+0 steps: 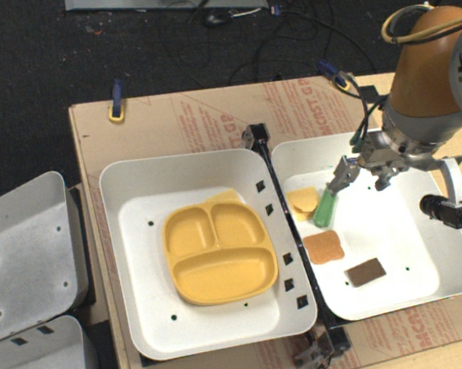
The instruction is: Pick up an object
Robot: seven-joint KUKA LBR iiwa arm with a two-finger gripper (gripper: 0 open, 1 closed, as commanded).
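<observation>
The gripper (339, 179) sits at about ten o'clock in the right bin (449, 277), touching the top of the green cylinder (324, 208); I cannot tell its state. Leaning on the yellow slice (303, 202), the cylinder could roll and slip free.

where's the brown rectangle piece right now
The brown rectangle lies flat in the right bin, toward its near edge, just right of and below the orange toast-like piece.

My arm (432, 66) is grey, with a rounded orange band above the wrist. A black cable loops at twelve o'clock of it. My gripper (345, 176) is dark metal, on a grey bracket.
</observation>
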